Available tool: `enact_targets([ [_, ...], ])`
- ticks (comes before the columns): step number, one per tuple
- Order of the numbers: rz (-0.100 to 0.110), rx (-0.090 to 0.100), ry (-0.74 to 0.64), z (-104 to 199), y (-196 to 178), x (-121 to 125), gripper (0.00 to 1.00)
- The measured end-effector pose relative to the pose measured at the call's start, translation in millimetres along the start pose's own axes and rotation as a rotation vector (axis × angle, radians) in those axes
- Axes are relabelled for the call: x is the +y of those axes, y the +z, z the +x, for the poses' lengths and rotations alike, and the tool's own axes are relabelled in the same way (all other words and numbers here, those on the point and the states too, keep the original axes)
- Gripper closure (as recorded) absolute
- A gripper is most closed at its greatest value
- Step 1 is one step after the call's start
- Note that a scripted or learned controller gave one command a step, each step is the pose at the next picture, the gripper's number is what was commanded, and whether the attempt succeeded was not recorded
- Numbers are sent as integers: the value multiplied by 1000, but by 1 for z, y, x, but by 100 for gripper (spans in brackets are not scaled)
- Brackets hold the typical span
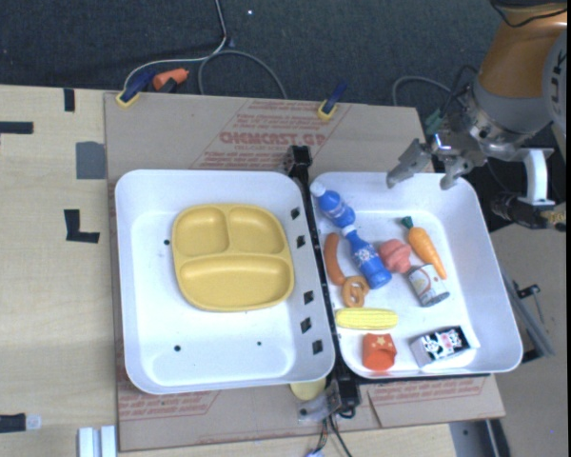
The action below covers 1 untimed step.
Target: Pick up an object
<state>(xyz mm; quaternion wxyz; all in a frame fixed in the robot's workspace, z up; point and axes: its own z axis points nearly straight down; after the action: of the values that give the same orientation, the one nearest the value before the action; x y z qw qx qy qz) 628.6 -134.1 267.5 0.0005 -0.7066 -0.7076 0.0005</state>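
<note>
Objects for picking all lie in the right bin (pixel 485 255), apart from the yellow divided plate (pixel 233 257), which sits alone in the left bin (pixel 143 284), likely as a drop spot. Left to right come the blue bottle (pixel 354 238), corn cob (pixel 365 320), carrot (pixel 423 245) and small can (pixel 426 285). The gripper (pixel 428 171) hangs over the right bin's far rim, fingers spread and holding nothing, the bottle and carrot nearest below it.

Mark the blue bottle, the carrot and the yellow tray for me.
blue bottle (pixel 355 237): camera view, on its blue body.
carrot (pixel 423 247): camera view, on the orange root.
yellow tray (pixel 233 256): camera view, on the divider between compartments.
</note>
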Motion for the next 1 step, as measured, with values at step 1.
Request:
enact_targets([
  [1,9,0,6,-55,95,-35,0],
])
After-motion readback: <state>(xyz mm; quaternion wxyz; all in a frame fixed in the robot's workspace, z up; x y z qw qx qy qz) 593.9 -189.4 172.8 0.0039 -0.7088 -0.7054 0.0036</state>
